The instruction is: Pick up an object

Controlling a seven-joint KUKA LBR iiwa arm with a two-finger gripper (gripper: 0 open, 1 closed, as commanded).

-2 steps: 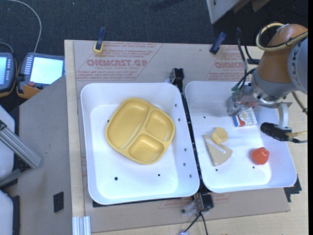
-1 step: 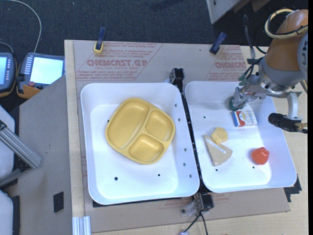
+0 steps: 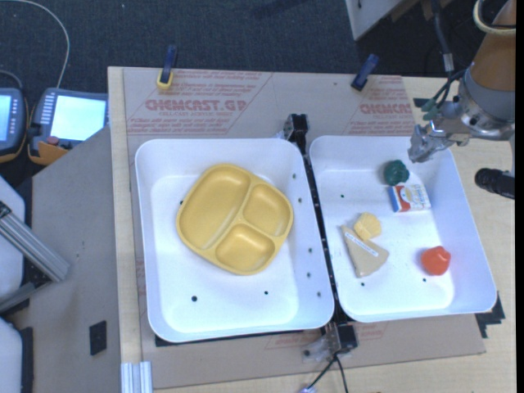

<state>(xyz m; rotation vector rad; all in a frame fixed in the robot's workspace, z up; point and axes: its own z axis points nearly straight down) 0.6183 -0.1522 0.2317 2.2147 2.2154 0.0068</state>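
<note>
Small dark-green rounded object (image 3: 396,171) sitting at twelve o'clock in right white bin (image 3: 467,244); two-finger gripper (image 3: 426,147) hovering just beside, apparently lining up; grip state unreadable.

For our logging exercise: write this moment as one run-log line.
arm: over right bin's far edge | gripper: holds nothing seen | nearest: green object | left bin: yellow tray

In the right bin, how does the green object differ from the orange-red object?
The green object is dark green and lies near the far edge of the right bin, close below the gripper. The orange-red object is bright, looks slightly larger, and lies near the bin's right side, nearer the camera and far from the gripper. Both are small, rounded and rest apart from other items.
</note>
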